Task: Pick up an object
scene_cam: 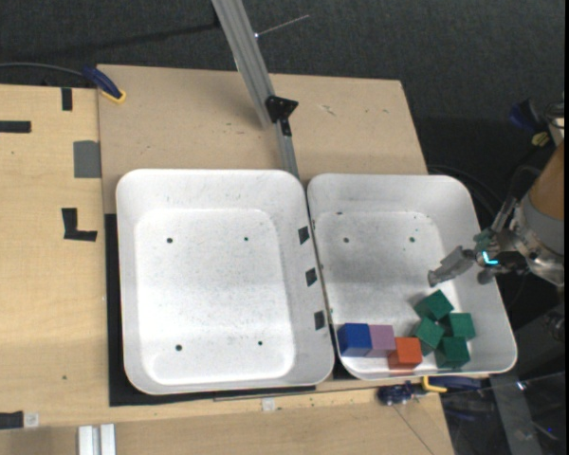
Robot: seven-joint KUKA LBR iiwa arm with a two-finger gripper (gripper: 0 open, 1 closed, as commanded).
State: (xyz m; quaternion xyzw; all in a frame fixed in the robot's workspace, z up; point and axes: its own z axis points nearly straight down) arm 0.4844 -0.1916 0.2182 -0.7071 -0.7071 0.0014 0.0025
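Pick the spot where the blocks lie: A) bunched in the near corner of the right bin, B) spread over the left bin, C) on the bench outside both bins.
A: the green blocks, orange block, purple block and blue block all sit together in the right bin, toward its near edge.

Fixed overhead camera, slanting down on both bins [218,183].
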